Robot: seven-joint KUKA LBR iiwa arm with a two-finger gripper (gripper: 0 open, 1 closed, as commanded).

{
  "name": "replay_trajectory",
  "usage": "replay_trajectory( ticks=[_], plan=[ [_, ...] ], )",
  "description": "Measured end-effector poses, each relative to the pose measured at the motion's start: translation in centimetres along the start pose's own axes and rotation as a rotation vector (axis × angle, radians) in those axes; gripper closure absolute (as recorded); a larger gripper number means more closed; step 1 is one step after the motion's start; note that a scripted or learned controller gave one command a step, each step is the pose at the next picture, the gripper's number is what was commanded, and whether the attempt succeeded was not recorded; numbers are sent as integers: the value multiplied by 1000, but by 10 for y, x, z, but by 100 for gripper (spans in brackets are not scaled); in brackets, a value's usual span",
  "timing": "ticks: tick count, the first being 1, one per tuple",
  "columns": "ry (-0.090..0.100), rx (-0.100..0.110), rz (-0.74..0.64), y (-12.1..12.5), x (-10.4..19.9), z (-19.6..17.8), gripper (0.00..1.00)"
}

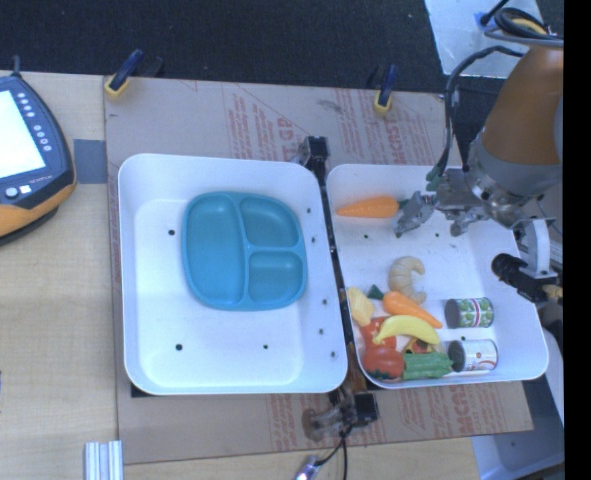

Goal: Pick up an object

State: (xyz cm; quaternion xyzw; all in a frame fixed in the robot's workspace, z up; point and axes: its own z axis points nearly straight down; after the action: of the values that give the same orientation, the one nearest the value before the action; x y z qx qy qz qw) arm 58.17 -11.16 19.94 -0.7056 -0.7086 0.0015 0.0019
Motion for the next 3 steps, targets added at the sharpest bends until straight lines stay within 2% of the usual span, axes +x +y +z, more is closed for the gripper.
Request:
replay_trajectory(
  ticks=[1,2,3],
  plan=[
    [-2,3,0,31,-21,109,0],
    [-2,0,-2,75,17,107,0],
    [-2,5,-3,74,16,97,100]
  ],
)
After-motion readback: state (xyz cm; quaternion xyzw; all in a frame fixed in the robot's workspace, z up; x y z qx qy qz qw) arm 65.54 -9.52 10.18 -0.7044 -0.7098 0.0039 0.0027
